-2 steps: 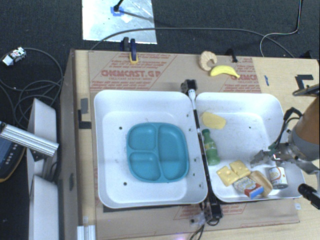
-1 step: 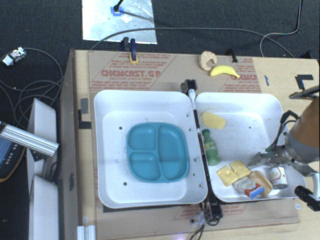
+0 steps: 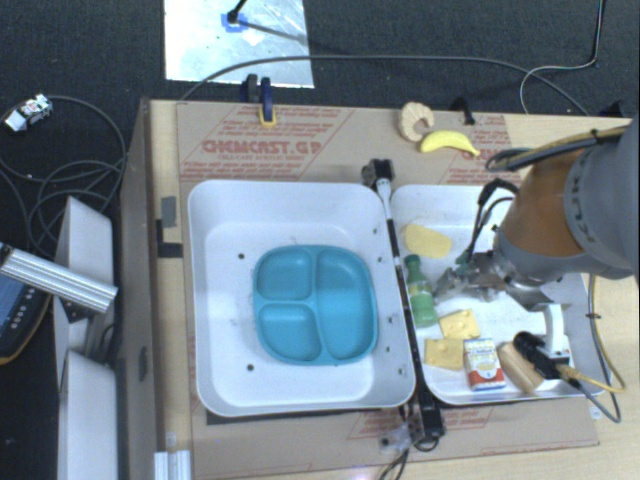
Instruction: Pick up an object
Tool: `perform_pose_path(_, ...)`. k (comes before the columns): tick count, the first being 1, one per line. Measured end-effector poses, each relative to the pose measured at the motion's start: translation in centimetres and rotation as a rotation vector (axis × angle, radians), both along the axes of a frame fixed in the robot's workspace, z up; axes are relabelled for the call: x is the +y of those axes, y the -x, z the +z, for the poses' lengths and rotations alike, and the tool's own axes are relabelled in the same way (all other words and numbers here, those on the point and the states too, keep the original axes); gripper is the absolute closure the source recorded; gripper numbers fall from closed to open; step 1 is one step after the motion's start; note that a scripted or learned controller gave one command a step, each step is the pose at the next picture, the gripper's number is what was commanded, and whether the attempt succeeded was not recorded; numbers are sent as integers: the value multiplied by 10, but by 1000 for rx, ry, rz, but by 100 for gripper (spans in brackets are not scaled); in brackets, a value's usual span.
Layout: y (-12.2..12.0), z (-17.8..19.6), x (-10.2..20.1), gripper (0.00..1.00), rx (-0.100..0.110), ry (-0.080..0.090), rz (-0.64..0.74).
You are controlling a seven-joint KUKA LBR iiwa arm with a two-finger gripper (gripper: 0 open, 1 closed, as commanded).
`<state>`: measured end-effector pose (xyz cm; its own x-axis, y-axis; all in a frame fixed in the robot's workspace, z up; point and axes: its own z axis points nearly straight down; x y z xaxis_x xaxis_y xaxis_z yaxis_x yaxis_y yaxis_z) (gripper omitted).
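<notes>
The right bin (image 3: 450, 206) holds a pale yellow wedge (image 3: 428, 240) at its back left and a green bottle (image 3: 419, 295) lying along its left wall. In front of these lie two yellow flat pieces (image 3: 457, 325) (image 3: 443, 354), a small red and white box (image 3: 484, 363) and a tan roll (image 3: 517, 368). My gripper (image 3: 453, 276) hangs low over the middle of this bin, just right of the green bottle and above the yellow flat pieces. I see nothing between its fingers.
The left bin (image 3: 225, 218) carries a blue divided plate (image 3: 313, 303). On the cardboard behind the right bin lie a banana (image 3: 448, 143) and a tan ring-shaped thing (image 3: 414, 120). The grey arm (image 3: 580, 218) covers the right bin's right side.
</notes>
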<state>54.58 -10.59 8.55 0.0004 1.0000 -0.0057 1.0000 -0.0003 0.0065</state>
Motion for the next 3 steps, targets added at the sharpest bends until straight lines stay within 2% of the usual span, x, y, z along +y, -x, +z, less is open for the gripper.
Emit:
perform_pose_path(1, 59, -1, -1, 0, 6, -5, 1)
perform_pose_path(2, -10, 15, -78, 0, 3, -3, 1)
perform_pose_path(3, 58, 2, 9, 0, -4, 9, -6)
